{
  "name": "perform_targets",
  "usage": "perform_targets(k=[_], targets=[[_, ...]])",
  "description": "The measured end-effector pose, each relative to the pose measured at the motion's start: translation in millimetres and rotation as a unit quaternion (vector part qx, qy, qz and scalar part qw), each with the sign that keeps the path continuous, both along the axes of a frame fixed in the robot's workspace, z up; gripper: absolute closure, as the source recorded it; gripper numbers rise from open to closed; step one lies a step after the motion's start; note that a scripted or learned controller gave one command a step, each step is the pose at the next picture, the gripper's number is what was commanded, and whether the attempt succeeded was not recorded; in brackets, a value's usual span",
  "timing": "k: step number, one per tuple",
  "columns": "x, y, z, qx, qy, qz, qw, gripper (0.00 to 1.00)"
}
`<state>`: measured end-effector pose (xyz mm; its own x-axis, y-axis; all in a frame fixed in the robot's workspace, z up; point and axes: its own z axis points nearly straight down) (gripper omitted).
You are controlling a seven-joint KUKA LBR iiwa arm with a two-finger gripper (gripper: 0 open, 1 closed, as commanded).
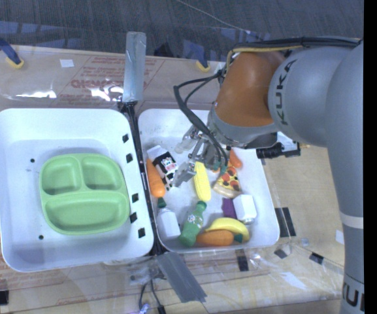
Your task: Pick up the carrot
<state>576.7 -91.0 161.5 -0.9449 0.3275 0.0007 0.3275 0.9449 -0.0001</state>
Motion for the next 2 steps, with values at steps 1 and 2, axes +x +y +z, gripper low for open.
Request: perform_targets(k=[1, 2], targets=[[-35.8, -1.3, -50.4, -0.0016, -0.028, -0.057, 0.998, 0.0], [8.9, -66.1, -1.7, -0.0013, -0.004, -0.118, 0.993, 0.0]])
